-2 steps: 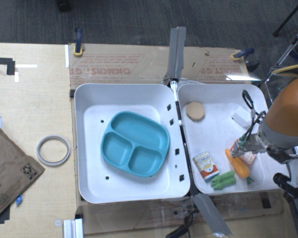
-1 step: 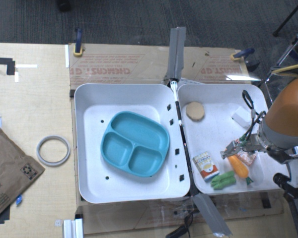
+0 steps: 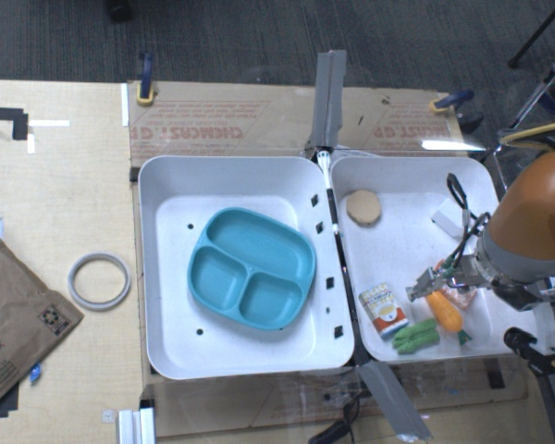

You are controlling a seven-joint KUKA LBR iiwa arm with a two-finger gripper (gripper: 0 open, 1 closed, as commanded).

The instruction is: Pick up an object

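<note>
Nearest the camera, in the right bin [image 3: 416, 176], a green toy [image 3: 416, 337] lies against the front wall, with a small carton [image 3: 383, 306] just to its left and an orange carrot [image 3: 445, 311] just above it. The gripper [image 3: 432, 285] sits low over the carrot's upper end, touching or almost touching it. The jaws look slightly spread, but I cannot tell whether they straddle the carrot or only rest beside it, so no hold can be claimed.

The step in hand seems to be closing on the carrot. To do it well, the jaws should be centred across the carrot's narrow width, not along its length, and brought down until they reach past its middle. The green toy and the carton crowd it closely, so a tip could catch either one; a straight descent and a straight lift would lessen that.

Farther back in the same bin a round tan biscuit [image 3: 363, 207] lies well apart, an easier target if this try slips. In the left bin [image 3: 157, 276] a blue tray [image 3: 252, 268] lies flat. On the tabletop [image 3: 55, 192] at left rests a grey ring [image 3: 100, 280].
</note>
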